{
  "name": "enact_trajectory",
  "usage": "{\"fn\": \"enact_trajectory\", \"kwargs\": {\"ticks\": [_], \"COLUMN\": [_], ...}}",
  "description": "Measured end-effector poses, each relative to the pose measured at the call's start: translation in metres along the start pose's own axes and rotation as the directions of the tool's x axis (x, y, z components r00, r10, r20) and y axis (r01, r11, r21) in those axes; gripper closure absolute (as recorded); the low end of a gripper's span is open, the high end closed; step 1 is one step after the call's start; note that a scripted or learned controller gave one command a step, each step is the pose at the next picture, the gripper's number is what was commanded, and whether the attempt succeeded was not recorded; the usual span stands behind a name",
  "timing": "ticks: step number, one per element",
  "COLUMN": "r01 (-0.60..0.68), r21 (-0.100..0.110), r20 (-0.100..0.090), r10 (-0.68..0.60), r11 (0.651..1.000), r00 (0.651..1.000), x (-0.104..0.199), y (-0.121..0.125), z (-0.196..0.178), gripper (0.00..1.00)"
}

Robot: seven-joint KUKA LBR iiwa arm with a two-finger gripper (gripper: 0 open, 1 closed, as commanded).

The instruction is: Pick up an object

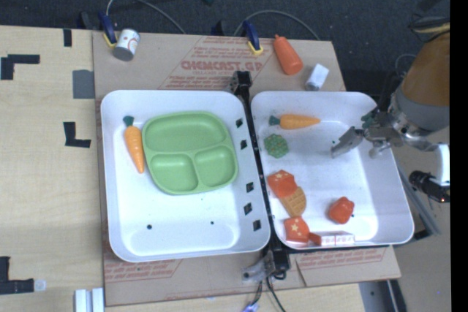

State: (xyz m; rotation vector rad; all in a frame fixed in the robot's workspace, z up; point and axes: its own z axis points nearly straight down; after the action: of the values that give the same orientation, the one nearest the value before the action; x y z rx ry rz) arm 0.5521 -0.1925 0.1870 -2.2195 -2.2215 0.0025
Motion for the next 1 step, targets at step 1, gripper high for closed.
{"fn": "enact_trajectory", "kwargs": {"ticks": [1], "r01": [0.002], "r21": [0.000], "r20": [-0.001], "r10": [-0.002], "r11": [1.000], "r00": [1.000], "x": [0.0908], "y": [0.0101], "z": [0.0380], "gripper": [0.00]}}
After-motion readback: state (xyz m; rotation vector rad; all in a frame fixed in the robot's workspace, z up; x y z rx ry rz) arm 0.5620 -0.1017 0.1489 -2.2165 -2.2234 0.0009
